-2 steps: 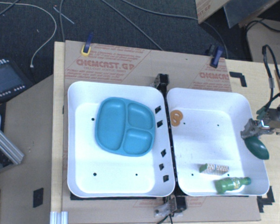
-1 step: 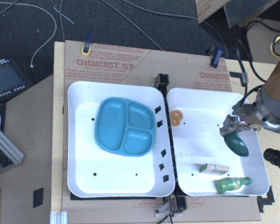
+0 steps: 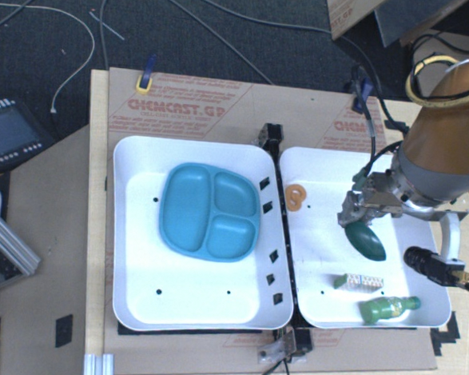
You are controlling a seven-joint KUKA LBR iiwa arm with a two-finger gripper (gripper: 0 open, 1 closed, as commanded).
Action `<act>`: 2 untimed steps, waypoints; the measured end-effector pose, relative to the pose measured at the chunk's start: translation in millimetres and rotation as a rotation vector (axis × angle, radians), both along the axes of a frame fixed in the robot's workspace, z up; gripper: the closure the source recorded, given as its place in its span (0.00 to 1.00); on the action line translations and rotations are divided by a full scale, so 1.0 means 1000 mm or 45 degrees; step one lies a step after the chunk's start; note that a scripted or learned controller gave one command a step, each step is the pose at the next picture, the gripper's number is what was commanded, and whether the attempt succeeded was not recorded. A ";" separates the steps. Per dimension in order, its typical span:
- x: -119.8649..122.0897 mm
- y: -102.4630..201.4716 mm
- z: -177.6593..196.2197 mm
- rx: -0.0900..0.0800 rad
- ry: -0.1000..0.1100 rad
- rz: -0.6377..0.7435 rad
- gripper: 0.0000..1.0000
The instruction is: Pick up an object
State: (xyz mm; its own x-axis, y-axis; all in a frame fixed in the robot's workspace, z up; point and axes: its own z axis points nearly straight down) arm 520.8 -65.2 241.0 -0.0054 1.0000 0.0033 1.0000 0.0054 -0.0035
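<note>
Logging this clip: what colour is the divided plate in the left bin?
Light blue plate, clearest in the camera view.

left bin [image 3: 135, 240]: blue divided plate [image 3: 211, 211] fills centre, open floor along front and left wall | right bin [image 3: 310, 304]: open floor at centre-left; obstacles: orange ring [image 3: 296, 197] near divider, dark green object [image 3: 366, 240] beside gripper [image 3: 359, 211], small patterned piece [image 3: 359, 282] and green bottle [image 3: 388, 308] along front wall

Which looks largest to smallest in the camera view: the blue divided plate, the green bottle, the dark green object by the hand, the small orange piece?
1. Blue divided plate.
2. Green bottle and dark green object: alike, unranked.
3. Small orange piece.
</note>
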 end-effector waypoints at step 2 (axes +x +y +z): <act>0.018 0.101 -0.016 -0.001 -0.004 0.000 1.00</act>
